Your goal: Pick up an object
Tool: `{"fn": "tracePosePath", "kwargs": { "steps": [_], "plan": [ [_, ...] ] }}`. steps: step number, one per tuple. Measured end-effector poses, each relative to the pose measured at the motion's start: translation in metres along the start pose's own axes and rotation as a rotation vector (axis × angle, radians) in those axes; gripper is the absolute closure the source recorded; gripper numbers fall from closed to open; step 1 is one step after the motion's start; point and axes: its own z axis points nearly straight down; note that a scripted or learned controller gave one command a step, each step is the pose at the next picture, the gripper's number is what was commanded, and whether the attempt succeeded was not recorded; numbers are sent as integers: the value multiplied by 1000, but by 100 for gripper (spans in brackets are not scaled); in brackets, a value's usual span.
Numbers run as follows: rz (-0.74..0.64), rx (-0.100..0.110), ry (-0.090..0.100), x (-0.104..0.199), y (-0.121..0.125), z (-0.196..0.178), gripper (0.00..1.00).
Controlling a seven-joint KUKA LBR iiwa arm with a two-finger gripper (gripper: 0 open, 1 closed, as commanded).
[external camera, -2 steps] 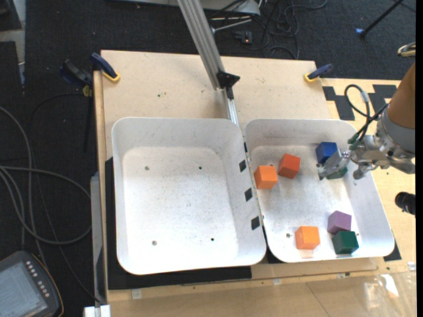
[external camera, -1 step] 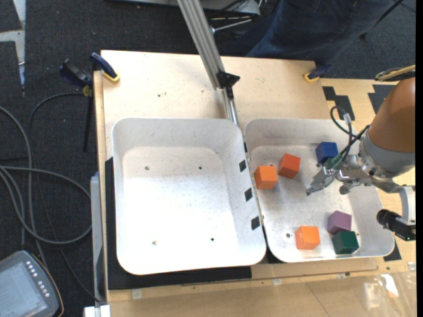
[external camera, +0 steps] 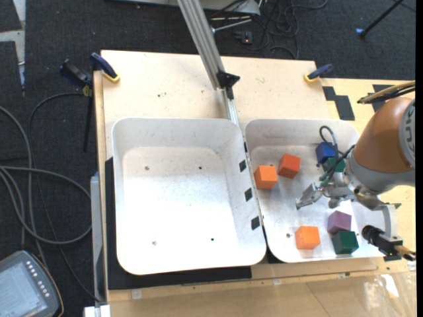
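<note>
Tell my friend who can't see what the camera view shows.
A grey and orange arm reaches from the right, its tool over the right bin. That bin holds three orange blocks, a purple block, a green block and a blue thing.

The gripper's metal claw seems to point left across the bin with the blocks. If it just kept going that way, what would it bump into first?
Probably the orange block nearest the bin's left wall: the gripper aims left, slightly below it. Height is unclear from above, so it may pass by and meet the right bin wall instead.
</note>
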Motion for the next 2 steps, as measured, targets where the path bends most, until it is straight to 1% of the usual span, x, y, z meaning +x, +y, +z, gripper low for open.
{"fn": "tracePosePath", "kwargs": {
  "steps": [1, 2],
  "plan": [
    [0, -9, -2, -1, 3, -14, 100],
    [-1, -14, -5, -7, -2, -74, 100]
  ]
}}
